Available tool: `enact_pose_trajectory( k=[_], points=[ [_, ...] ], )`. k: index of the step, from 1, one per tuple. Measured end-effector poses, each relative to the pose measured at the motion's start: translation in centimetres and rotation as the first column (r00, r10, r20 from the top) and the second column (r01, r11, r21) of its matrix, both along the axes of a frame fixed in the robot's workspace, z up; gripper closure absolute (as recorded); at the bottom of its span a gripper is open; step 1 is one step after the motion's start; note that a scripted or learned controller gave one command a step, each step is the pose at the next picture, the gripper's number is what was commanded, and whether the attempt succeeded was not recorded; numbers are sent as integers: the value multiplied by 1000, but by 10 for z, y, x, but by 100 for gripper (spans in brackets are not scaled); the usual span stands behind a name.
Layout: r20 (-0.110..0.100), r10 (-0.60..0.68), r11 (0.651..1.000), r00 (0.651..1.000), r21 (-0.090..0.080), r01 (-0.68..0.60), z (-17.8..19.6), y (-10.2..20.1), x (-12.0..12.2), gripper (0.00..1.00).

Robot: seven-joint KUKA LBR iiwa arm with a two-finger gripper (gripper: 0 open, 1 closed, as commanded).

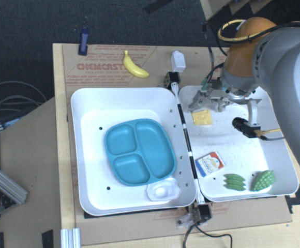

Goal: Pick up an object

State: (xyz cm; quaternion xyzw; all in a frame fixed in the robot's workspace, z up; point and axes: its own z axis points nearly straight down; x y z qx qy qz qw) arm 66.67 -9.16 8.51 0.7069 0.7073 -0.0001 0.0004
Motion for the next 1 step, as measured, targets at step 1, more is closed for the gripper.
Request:
enact_pose_trajectory(
  k=[1],
  points=[
    [0,-1,1000,1000,0,1,0,-2,0,0]
  ],
)
